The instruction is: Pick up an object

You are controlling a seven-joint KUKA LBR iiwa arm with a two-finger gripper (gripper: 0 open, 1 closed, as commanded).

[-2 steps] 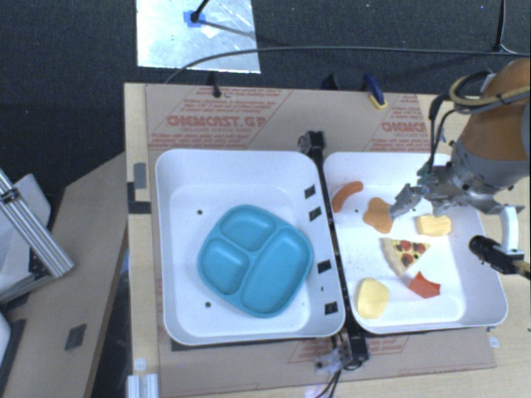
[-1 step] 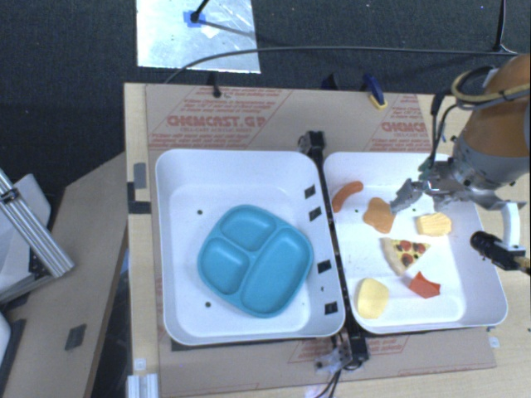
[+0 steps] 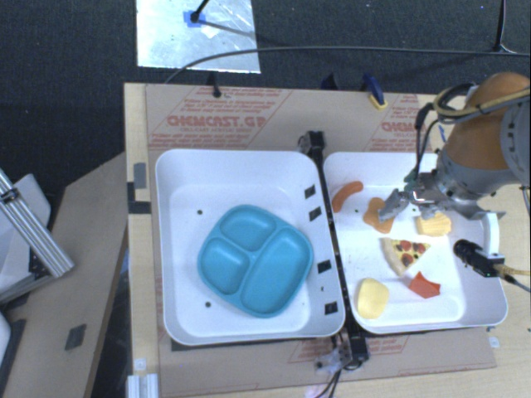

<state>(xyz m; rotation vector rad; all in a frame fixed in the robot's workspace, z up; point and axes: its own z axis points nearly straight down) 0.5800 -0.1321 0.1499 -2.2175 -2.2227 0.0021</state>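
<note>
My gripper [image 3: 392,207] hangs low over the upper middle of the right bin [image 3: 481,309], reaching in from the right. Its tip is right beside a small orange-brown piece [image 3: 375,215] and partly covers it; I cannot tell whether they touch. An orange sausage [image 3: 347,193] lies just left of that. A pale yellow block [image 3: 434,225] sits under the wrist. Below the gripper lie a pizza slice [image 3: 404,254], a red piece [image 3: 425,286] and a yellow lump [image 3: 372,297].
The left bin [image 3: 178,181] holds a blue divided plate [image 3: 255,259]. A black-clipped divider [image 3: 325,222] separates the two bins. Brown cardboard [image 3: 224,118] lies under both bins. A metal frame [image 3: 33,230] stands at the far left.
</note>
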